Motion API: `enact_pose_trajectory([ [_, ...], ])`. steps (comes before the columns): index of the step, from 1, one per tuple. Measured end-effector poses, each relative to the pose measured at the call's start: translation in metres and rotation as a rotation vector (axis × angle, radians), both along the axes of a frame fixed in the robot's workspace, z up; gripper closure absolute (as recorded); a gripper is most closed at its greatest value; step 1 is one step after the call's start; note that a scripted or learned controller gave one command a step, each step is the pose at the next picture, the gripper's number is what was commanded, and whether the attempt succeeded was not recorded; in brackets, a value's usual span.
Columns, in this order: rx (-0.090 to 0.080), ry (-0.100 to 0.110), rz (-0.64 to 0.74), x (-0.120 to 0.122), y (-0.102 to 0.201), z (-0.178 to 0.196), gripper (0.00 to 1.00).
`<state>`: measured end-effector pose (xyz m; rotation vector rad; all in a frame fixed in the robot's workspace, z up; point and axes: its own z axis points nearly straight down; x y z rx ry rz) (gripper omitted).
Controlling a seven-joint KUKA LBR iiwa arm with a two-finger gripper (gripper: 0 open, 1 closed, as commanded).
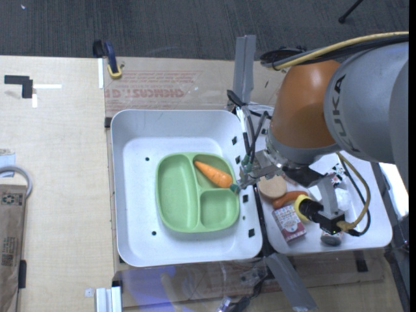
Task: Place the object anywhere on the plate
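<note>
Carrot (pixel 213 173) lies on the green plate (pixel 175 197), in its upper right compartment. It sits at a slant, pointed tip toward upper left, green stem end at the plate's right rim. Plate is in the left bin (pixel 130 174), roughly centred.

Gripper (pixel 250 171) is just right of the carrot's stem end, over the wall where the two bins meet. It's near the carrot, contact unclear. Most of the gripper is hidden under the wrist and orange band, so can't tell if it's spread or closed. Nothing seen held in it.

Right bin (pixel 367 236) under the arm: tan round item (pixel 272 187), red carton (pixel 289 221), orange-red item (pixel 287 199) between them, white crumpled item (pixel 342 197) further right. Bins sit on a light wood tabletop (pixel 52 142).
</note>
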<state>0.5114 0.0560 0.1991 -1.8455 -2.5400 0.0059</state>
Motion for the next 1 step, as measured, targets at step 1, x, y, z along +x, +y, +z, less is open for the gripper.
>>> enact_pose_trajectory([
  [1, 0.000, 0.000, 0.000, 0.0000, 0.0002, 0.0000, 0.00],
])
